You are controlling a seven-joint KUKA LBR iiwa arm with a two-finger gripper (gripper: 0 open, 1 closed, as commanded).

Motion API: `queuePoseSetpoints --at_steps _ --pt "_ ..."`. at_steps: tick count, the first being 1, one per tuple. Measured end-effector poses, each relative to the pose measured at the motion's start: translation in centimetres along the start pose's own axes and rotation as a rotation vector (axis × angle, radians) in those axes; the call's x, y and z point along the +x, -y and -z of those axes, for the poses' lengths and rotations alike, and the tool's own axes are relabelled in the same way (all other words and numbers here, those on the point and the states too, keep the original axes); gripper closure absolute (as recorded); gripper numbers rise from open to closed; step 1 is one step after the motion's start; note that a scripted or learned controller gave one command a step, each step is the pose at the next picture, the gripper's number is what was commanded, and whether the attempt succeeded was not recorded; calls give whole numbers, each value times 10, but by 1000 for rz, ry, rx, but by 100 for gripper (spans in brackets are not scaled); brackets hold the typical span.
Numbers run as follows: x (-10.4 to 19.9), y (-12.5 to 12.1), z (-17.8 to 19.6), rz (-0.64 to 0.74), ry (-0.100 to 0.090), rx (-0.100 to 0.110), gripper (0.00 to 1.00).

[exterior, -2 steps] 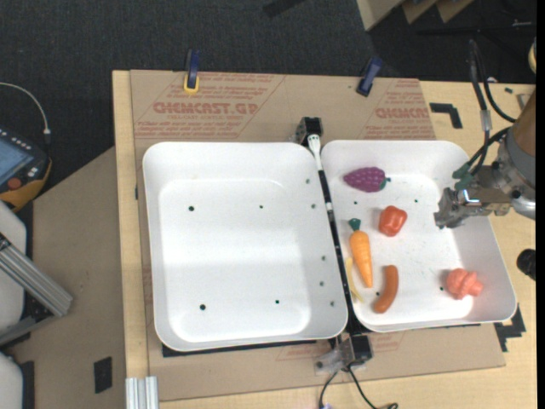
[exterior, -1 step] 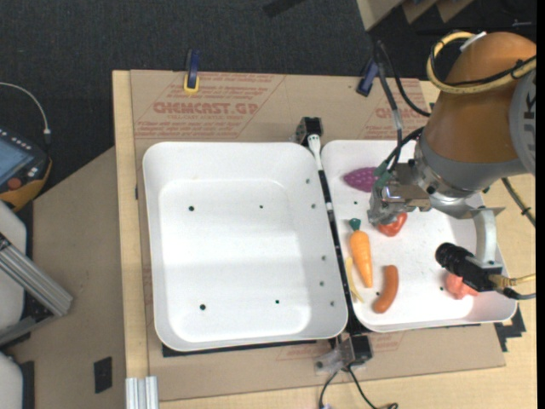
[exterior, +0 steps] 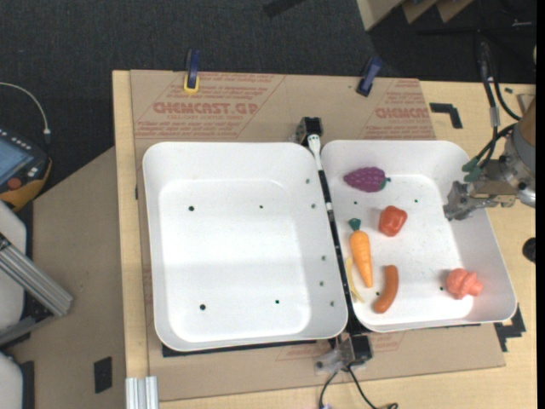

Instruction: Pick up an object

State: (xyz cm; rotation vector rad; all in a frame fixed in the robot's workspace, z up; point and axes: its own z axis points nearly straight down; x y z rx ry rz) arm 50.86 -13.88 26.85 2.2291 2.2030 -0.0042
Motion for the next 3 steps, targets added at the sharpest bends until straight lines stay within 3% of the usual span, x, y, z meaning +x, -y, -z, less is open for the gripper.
queuePoseSetpoints --at_steps 1,2,3 --pt "101 -43 -32 22 -10 3 100" --pt "-8 -25 -31 3 -3 3 100" --pt "102 -60 -44 22 -9 0 100"
